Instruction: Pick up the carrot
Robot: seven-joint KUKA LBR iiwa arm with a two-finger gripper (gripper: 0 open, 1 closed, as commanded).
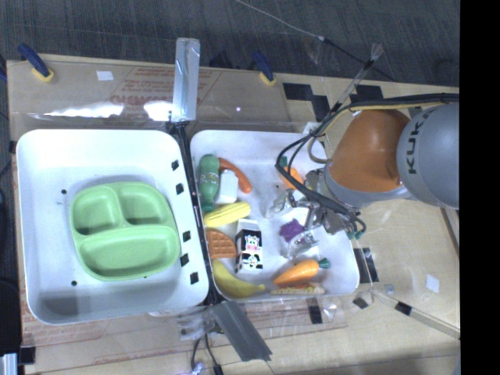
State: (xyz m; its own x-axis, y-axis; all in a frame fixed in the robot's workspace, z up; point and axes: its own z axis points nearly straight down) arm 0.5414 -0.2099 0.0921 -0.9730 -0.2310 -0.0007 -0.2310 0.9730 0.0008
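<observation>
The carrot, orange with a green top at its right end, lies near the front of the right bin. My gripper hangs low in that bin, just behind and above the carrot and over a small purple piece. Nothing shows the carrot touched or lifted. A second orange, pepper-like item lies at the back of the same bin.
The right bin also holds a green bottle, a corn cob, a waffle, a cow-print carton and a banana. A green divided plate sits in the left bin.
</observation>
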